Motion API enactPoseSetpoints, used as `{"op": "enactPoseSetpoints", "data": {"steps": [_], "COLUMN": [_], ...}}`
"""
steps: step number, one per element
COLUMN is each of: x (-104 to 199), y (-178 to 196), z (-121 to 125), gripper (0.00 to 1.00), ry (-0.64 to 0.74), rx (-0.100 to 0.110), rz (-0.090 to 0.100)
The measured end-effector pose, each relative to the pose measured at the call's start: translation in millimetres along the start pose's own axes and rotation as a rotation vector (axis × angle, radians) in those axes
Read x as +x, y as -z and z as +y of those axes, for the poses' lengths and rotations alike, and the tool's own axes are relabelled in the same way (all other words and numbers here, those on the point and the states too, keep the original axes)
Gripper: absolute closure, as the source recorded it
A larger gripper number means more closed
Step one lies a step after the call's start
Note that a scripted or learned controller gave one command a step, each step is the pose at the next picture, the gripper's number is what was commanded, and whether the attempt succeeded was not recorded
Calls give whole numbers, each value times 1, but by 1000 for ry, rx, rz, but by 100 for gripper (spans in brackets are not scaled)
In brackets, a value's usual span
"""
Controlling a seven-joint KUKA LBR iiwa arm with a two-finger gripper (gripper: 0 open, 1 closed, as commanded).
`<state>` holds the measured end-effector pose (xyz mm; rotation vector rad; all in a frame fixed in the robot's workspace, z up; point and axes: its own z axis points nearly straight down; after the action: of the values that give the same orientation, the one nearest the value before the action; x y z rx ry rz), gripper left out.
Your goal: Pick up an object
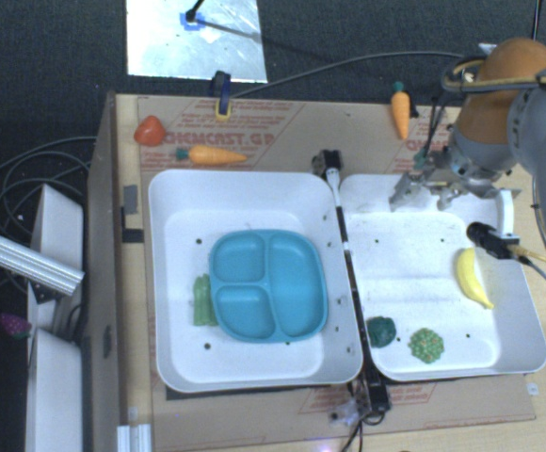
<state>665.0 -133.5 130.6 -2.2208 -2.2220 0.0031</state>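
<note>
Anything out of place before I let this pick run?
Yes: three toy foods lie outside the bins on the cardboard, a tomato and carrot behind the left bin, another carrot behind the right bin.

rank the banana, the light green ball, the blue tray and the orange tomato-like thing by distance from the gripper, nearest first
Measured from the gripper, at the far edge of the right bin:
1. Banana, right bin, toward its right side.
2. Light green ball, right bin, near front edge.
3. Blue tray, middle of the left bin.
4. Orange tomato-like thing, outside the bins, far left corner of the bench.
</note>
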Motion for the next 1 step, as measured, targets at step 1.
{"op": "enactPoseSetpoints", "data": {"steps": [1], "x": [-66], "y": [8], "z": [4], "gripper": [0], "ry": [1], "rx": [-4], "rz": [-1]}}
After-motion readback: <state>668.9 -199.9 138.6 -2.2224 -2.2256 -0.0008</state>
